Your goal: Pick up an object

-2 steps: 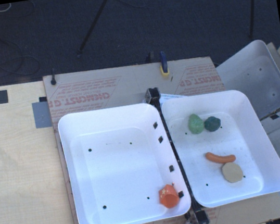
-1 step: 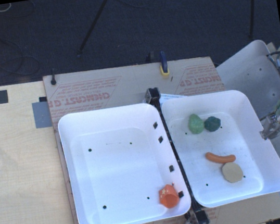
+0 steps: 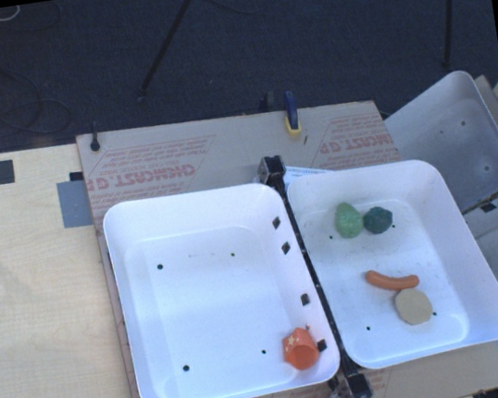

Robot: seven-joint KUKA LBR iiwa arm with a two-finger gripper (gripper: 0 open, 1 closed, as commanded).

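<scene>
The left bin (image 3: 141, 285) holds an orange-red object (image 3: 300, 348) in its near right corner, close to the divider. In the right bin (image 3: 456, 235) a light green lump (image 3: 348, 221) lies beside a dark green lump (image 3: 378, 219) toward the back. Nearer the front, an orange sausage-shaped piece (image 3: 392, 280) lies just above a tan round piece (image 3: 413, 307).
Both bins rest on a cardboard sheet (image 3: 187, 161) clamped at the back by a blue-and-yellow clamp (image 3: 291, 114). A black clip strip (image 3: 297, 251) joins the bins. A grey metal plate (image 3: 465, 140) stands at the right, and a wooden bench top (image 3: 34, 321) lies at the left.
</scene>
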